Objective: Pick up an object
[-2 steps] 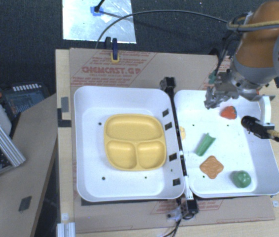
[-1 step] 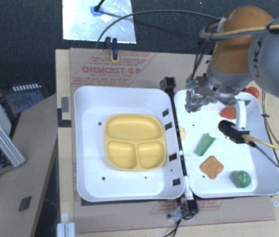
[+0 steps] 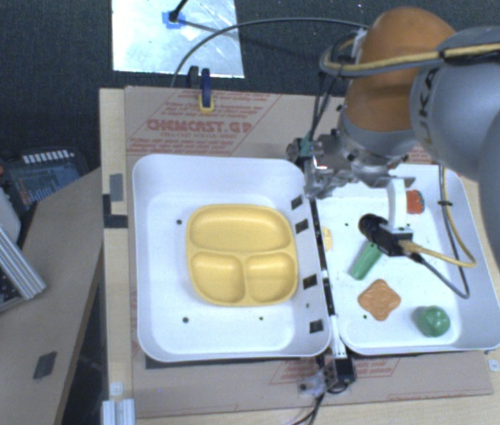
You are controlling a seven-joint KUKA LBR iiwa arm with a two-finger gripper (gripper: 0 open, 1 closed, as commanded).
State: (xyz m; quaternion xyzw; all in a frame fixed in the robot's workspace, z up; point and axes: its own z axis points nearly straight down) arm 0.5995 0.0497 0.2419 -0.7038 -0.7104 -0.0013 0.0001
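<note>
My gripper (image 3: 322,177) hangs over the back left corner of the right bin (image 3: 484,312), close to the divider between the bins. Nothing is visible in it. In the right bin lie a green stick-shaped piece (image 3: 364,261), a brown cracker-like piece (image 3: 379,298), a round green object (image 3: 432,320) near the front right, and a red object (image 3: 415,202) at the back, partly hidden behind the wrist. A small yellow bit (image 3: 326,237) lies by the divider. The green stick is a short way in front of the gripper.
The left bin (image 3: 157,237) holds a yellow divided tray (image 3: 241,253) in its middle. The grey arm and its orange band (image 3: 400,69) cover the back right of the bench. A cardboard sheet (image 3: 214,118) lies under both bins.
</note>
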